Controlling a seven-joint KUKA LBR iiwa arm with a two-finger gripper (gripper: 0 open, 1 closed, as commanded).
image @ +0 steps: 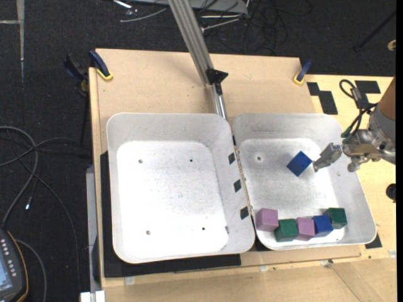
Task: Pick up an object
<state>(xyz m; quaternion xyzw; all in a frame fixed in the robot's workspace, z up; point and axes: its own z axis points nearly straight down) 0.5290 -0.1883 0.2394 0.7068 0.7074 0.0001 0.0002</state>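
Reaching in from the right, the gripper [329,155] hangs over the right bin [352,187]. A blue cube [300,163] lies just to its left in the view, near the bin's middle, tilted on an edge. Whether the gripper is spread or closed cannot be told. Five more cubes [302,224] line the bin's near wall, well apart from it.
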